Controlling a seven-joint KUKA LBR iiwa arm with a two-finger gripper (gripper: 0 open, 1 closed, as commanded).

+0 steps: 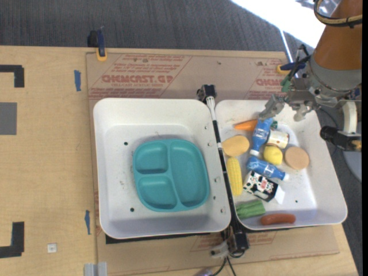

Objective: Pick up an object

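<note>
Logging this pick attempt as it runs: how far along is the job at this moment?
Early stage. Done: the grey two-finger gripper is positioned above the far edge of the right-hand white bin. In hand: nothing is between its fingers. Left: every toy sits unlifted, including the upright blue plastic bottle, the orange carrot and the yellow corn cob.

Right bin (322,206), clustered nr its left wall & centre: carrot (246,125), blue bottles (260,135), corn (234,176), lemon (272,154), green veg (250,209), sausage (278,218) by front edge.
</note>
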